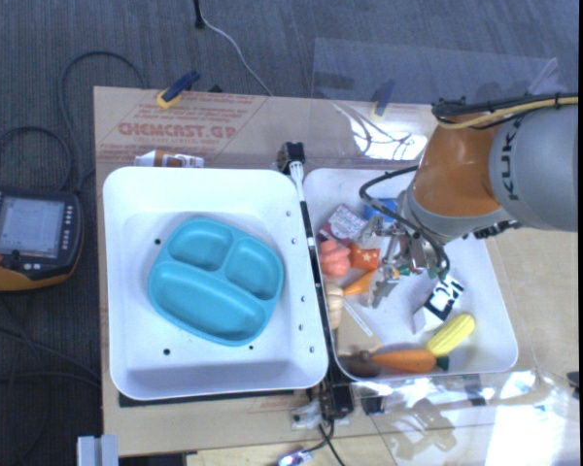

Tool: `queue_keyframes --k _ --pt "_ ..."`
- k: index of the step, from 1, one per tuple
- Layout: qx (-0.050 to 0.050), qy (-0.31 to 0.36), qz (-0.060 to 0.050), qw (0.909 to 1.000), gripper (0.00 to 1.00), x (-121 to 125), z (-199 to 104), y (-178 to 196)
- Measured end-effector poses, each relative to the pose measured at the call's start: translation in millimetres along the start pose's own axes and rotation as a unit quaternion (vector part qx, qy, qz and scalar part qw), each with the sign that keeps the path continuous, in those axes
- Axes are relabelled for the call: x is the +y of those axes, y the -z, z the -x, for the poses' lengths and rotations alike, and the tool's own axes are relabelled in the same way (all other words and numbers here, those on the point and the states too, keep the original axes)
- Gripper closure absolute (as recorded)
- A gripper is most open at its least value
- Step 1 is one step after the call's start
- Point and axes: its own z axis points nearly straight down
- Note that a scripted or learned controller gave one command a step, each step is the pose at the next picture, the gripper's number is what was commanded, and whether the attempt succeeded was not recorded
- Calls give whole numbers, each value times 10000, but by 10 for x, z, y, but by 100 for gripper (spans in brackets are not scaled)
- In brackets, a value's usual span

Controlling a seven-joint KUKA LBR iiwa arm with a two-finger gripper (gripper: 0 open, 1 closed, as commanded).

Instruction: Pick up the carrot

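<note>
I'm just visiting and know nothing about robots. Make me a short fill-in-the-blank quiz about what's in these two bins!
1. The blue divided tray lies in the ____ bin.
2. The carrot lies along the right bin's ____ edge.
3. The yellow corn cob lies just ____ the carrot.
4. The gripper hangs over the ____ bin.

Missing words: left; near (bottom); above; right

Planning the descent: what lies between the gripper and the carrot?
In the camera view, bare white bin floor separates the gripper from the carrot. The corn sits just right of that path.
</note>
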Motion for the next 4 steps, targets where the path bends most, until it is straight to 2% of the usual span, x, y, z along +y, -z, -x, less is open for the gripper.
queue_keyframes --k 1,2,3,4 --pt "-28 -1343 9 9909 0 118 -268 4" --pt "-5 -3080 19 9514 0 83 -206 -2" --pt "-34 -4181 21 9084 0 38 -557 7" --pt "-41 -5383 22 8427 0 34 -799 11"
